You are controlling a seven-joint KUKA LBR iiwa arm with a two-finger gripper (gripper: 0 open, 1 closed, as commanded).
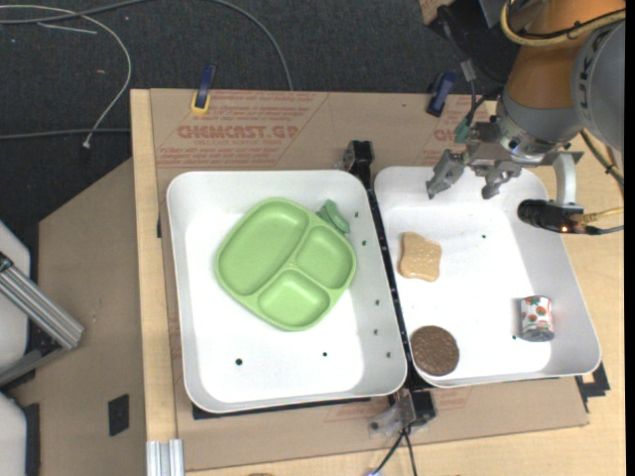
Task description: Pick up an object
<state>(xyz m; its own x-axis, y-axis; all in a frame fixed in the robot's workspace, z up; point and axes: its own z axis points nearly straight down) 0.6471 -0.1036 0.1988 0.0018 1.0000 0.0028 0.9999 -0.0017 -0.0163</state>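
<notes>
The robot's hand (464, 178) hangs released, fingers spread, over the far edge of the right bin (496, 256). A tan biscuit (420, 257), brown disc (435, 350) and small can (536, 318) lie below; a green divided plate (286, 263) sits in the left bin (198, 296).

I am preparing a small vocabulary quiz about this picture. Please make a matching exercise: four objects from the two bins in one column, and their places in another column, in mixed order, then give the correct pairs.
Things:
1. green divided plate
2. tan biscuit-shaped piece
3. brown round disc
4. small can

Places:
A. right bin, near its right edge
B. left bin, about the middle
C. right bin, near-left corner
D. right bin, left side, just beyond the disc

Pairs: 1-B, 2-D, 3-C, 4-A
</notes>
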